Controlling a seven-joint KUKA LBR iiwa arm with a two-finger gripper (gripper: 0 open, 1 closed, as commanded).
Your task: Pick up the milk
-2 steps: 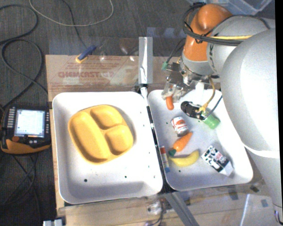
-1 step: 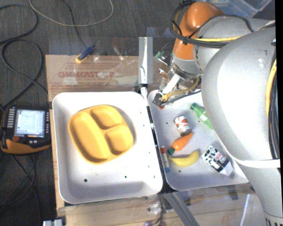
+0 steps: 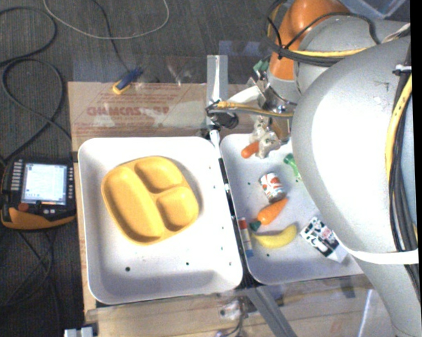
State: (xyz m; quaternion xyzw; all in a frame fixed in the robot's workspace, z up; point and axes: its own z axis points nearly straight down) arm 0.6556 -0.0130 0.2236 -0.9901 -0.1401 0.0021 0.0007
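Observation:
The milk [image 3: 319,236] is a small white carton with black print. It lies near the front right of the right bin [image 3: 297,265], partly under the big grey arm. My gripper [image 3: 264,142] hangs over the far end of that bin, well away from the milk, just beside a small orange carrot [image 3: 250,150]. The arm's bulk hides the right side of this bin.
The right bin also holds a red-and-white can [image 3: 272,186], a second carrot [image 3: 271,211], a banana [image 3: 276,237], a green item [image 3: 292,165] and a marker [image 3: 245,236]. A yellow divided plate [image 3: 152,197] lies in the left bin [image 3: 111,271]. A pendant [image 3: 38,193] lies on the floor at left.

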